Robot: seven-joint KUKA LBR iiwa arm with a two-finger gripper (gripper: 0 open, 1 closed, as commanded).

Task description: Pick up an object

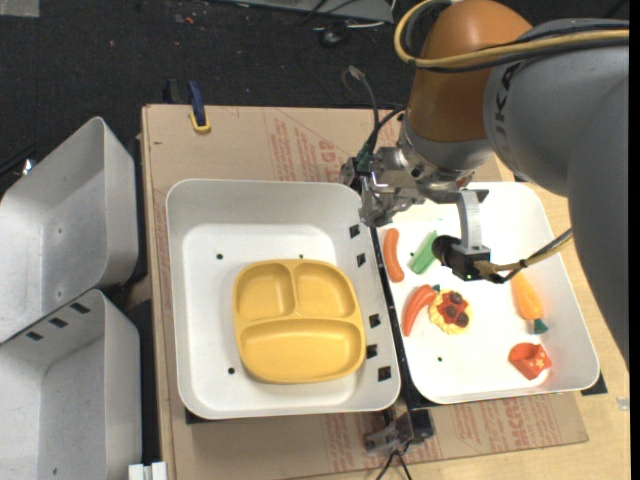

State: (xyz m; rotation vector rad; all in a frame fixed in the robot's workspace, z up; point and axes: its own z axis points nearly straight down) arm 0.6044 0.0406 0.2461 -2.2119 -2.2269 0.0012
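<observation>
Over the rim where the two white bins meet, toward the far end, hangs the gripper (383,200). From where I stand I cannot tell how wide it is open, and I see nothing held in it. Just below it in the right bin (480,370) lies an orange sausage (393,254) beside a green piece (424,252). Nearer me are a red chilli (416,309), a carrot (527,298) and a red pepper (529,359). A yellow divided plate (298,320) sits in the left bin (200,298).

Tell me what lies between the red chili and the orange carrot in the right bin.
In the camera view, a yellow toy food with dark toppings lies there, close beside the red chili and apart from the orange carrot.
</observation>
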